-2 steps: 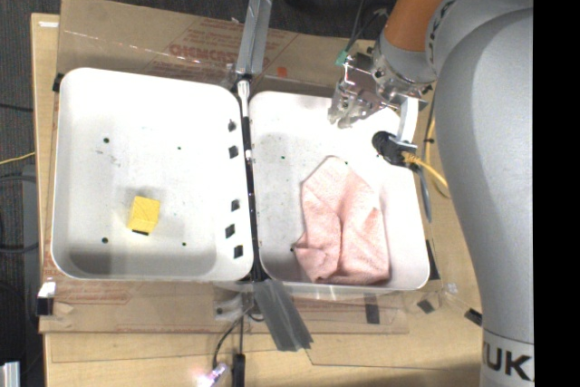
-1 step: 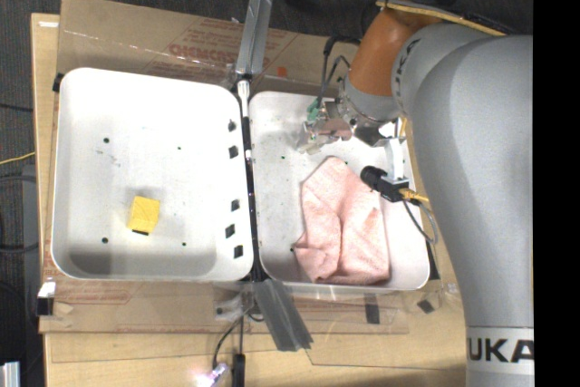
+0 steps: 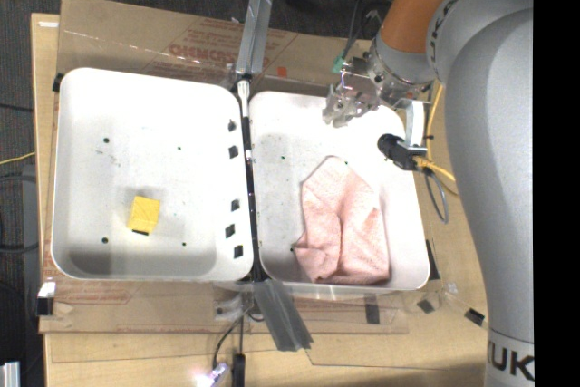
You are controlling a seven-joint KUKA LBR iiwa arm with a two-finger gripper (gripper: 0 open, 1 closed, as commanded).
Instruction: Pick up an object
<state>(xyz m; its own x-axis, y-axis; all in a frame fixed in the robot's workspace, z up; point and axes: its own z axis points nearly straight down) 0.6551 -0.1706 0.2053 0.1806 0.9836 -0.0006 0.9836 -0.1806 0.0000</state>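
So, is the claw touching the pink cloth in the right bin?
Apart. The camera view shows the claw near the bin's far edge, with bare white bin floor between it and the pink cloth.

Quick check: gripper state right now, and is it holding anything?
Gripper: over the far end of the right bin, above the pink cloth; nothing visible in it; open or shut cannot be told.

A crumpled pink cloth [image 3: 343,224] fills the right white bin's [image 3: 272,118] front; a small yellow block [image 3: 144,214] sits front-centre in the left white bin [image 3: 136,91]; the gripper [image 3: 343,111] hangs over the right bin's back edge.
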